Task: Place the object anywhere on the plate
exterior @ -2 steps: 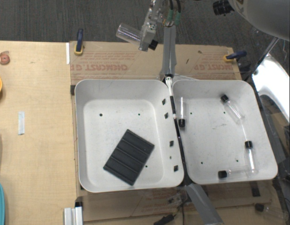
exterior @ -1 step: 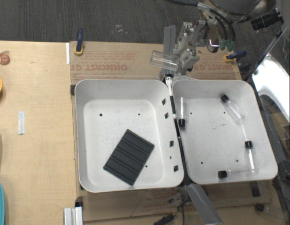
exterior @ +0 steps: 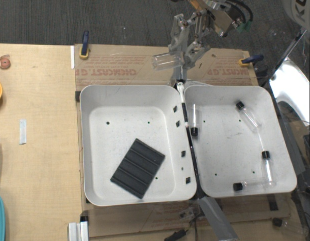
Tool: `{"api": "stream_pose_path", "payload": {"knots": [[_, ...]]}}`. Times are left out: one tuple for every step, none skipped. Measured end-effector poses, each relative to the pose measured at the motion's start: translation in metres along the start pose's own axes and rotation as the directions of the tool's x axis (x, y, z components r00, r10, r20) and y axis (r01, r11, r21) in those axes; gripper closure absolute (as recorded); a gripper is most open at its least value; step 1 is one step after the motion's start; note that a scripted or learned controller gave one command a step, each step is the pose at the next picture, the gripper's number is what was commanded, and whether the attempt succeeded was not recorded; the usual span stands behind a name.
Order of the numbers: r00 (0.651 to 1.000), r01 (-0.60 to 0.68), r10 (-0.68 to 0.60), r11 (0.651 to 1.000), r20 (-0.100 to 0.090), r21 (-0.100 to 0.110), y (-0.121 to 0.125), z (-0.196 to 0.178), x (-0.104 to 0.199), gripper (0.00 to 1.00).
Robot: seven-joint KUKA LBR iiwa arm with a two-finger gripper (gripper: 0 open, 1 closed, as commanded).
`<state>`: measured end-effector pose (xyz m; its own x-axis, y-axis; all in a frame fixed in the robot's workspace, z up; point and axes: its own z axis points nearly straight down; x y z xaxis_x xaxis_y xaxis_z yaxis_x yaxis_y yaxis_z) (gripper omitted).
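Camera view looks down on two white bins side by side; the left bin (exterior: 95, 104) holds a dark ribbed plate (exterior: 138, 167) lying flat and askew near its front; the right bin (exterior: 275, 134) holds several clear tubes with black caps, one (exterior: 192, 119) along its left wall, one (exterior: 247, 114) towards the back, one (exterior: 266, 165) by the right wall and one (exterior: 253, 185) at the front. The gripper (exterior: 187, 59) hangs above the cardboard behind the bins, near where their back corners meet; a clear tube (exterior: 166, 60) juts out to its left and appears pinched between its fingers, so I judge the claw closed on that tube, though the metalwork is cluttered there. The plate sits well apart from the gripper, towards the front of the left bin. What could go wrong from here, as I judge it: the tube is held near one end, so it could swivel or slip on the way across; it is round and smooth, so once released on the slanted plate it could roll off into the bin; a release too high would make a bounce likelier.
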<state>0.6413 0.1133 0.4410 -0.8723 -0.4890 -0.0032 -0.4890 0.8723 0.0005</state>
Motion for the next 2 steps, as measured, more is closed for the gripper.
{"api": "stream_pose_path", "payload": {"knots": [[0.951,-0.311,0.311,0.951,0.001,0.001,0.045,0.001,-0.047,1.0],[0.996,0.09,-0.09,0.996,0.001,0.0,0.07,0.0,-0.061,1.0]]}}
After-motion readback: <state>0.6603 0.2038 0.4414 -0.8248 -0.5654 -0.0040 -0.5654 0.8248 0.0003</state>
